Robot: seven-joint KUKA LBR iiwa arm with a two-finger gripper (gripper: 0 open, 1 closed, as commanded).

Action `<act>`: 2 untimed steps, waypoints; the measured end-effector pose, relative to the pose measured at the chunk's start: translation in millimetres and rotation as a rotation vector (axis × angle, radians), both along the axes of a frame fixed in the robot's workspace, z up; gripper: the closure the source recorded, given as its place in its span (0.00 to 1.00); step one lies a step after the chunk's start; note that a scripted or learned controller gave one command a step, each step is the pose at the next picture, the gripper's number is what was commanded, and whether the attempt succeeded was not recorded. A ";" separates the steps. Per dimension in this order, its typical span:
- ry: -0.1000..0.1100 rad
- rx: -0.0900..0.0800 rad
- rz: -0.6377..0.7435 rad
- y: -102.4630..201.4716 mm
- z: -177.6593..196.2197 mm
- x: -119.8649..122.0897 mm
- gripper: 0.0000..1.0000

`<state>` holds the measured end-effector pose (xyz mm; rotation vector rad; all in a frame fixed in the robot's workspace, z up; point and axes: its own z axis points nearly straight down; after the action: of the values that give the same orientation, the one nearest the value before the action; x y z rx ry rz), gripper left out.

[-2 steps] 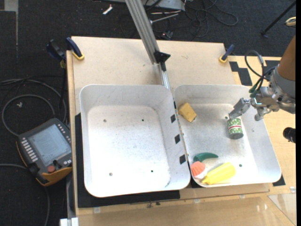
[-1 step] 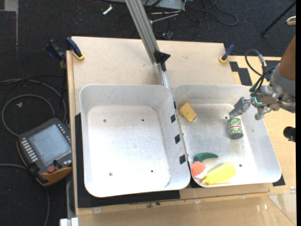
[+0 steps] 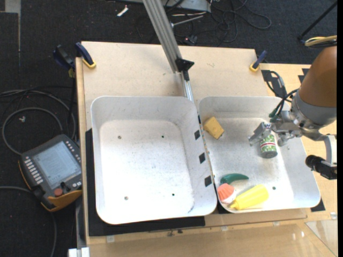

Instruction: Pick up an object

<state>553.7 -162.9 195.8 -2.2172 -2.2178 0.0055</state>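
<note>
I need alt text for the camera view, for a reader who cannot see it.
A grey robot arm's pincer is at a small green-labelled can in the right white bin. The same bin holds a tan sponge, a green piece, a yellow object and a pink one.

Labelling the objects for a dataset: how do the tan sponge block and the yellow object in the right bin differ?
The tan sponge block is squarish and dull tan; the yellow object is elongated and bright yellow. The sponge block lies alone near the bin's far left corner; the yellow object lies at the near edge, against a pink-and-white item. Both rest in the right bin, apart from the claw.
</note>
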 end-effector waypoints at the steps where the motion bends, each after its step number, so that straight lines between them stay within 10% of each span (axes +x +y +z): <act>1: 0.000 0.000 -0.002 -5.2 -50.8 -9.1 0.00; 2: -0.007 -0.002 -0.001 -4.8 -101.9 -8.7 0.00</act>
<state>545.0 -167.7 93.9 -2.2229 -2.2209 0.0002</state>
